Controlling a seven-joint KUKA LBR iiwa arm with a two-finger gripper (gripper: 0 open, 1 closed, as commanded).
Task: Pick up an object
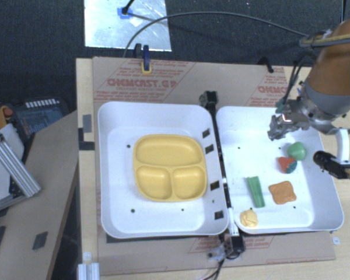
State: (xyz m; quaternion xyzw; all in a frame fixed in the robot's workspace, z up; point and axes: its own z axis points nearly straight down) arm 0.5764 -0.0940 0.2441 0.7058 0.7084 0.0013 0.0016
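Observation:
The right bin (239, 127) holds several small objects: a green ball (296, 151), a red-orange piece (287, 164) just below it, an orange flat piece (282, 192), a green stick (255, 191) and a yellow lump (249, 217) near the front edge. My gripper (278, 127) hangs over the back right part of this bin, up and to the left of the green ball, apart from it. Nothing shows between its fingers.
The left bin (114, 127) carries a yellow divided tray (168, 167) with three compartments. A black divider with clips (216, 156) runs between the bins. A cable arcs across the back. Clutter and an aluminium bar (11, 162) sit off the bench at left.

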